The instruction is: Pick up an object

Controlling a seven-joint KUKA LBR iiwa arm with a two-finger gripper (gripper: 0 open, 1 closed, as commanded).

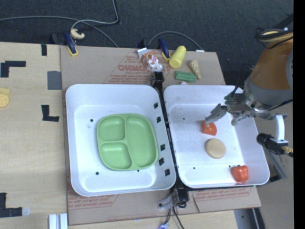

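Right bin (190, 178), near corner: red pepper-like piece (240, 173). Mid-bin: tan round object (215, 149). Just beyond it: small red object (208, 128), with the pincer (225, 114) directly above, fingers spread apart, nothing between them. Left bin (76, 142): green divided plate (127, 141). Far surface: yellow item (177, 56).
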